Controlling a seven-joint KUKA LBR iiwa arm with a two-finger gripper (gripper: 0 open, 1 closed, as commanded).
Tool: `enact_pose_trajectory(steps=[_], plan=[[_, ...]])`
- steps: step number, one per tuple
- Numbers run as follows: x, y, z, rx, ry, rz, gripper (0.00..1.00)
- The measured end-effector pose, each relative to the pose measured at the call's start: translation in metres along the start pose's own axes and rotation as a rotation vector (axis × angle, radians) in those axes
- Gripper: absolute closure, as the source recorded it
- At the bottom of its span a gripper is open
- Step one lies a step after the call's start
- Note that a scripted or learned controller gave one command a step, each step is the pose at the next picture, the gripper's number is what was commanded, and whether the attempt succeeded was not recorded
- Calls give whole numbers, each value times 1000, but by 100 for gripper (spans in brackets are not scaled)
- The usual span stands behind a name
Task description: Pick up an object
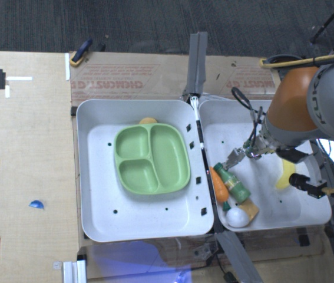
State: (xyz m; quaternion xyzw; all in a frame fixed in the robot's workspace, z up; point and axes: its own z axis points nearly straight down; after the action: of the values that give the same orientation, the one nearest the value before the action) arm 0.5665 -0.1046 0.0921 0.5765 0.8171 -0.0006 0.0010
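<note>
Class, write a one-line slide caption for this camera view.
Arm's gripper poised over a carrot, green bottle and white egg in the right bin; green divided plate in the left bin.

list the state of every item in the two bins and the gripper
green tray: flat in the left bin, compartments bare
yellow object: mostly hidden behind the tray's far edge
carrot: lying in the right bin, by the divider
green bottle: lying beside the carrot
white egg: resting at the near edge
yellow piece: lying apart, near the arm
gripper: low over the bottle, holding nothing visible
</note>
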Motion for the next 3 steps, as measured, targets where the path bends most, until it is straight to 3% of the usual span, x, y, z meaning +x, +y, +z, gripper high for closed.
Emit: enact_pose_trajectory(steps=[1, 2, 3], plan=[[1, -73, -5, 1, 2, -75, 0], [-48, -56, 1, 2, 1, 230, 0], [-40, -100, 1, 2, 3, 202, 0]])
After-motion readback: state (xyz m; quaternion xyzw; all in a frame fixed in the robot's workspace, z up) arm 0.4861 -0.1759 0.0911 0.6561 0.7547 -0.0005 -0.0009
